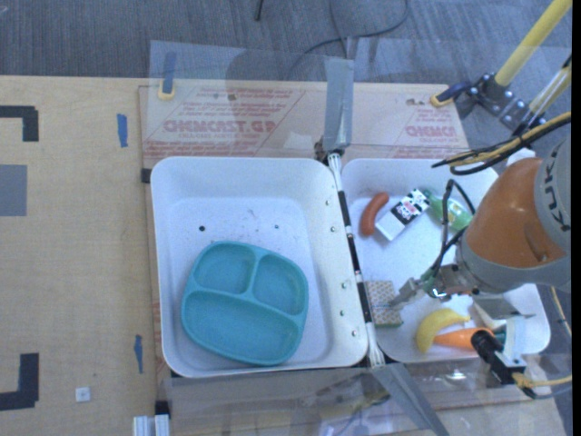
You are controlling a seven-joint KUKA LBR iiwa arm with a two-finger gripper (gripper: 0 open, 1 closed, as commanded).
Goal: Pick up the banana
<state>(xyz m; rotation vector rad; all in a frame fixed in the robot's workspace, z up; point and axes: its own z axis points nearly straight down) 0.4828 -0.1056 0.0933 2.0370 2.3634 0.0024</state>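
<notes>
**A:** What sits in the two bins?

**B:** The left bin holds a teal divided plate with three compartments, lying toward the near side of the bin. A few dark specks dot the white floor above it.

**A:** And the right bin?

**B:** It is fuller. A red-orange sausage-shaped piece lies near the dividing wall, at the far end. Just beside it is a small black-and-white box, and a green item lies past that, partly hidden by cables. A tan, speckled sponge-like block rests against the dividing wall nearer the camera.

**A:** Where is the banana?

**B:** The banana lies on the floor of the right bin, at its near end. An orange carrot-like piece touches it on the near side.

**A:** And the arm?

**B:** The arm, grey with its orange band, reaches in from the right and covers much of the right bin. The gripper hangs low between the tan block and the banana, just above the banana in the view.

**A:** Are its fingers together or apart?

**B:** I cannot tell; that part is too small and cluttered. Nothing is visibly between them.
</notes>
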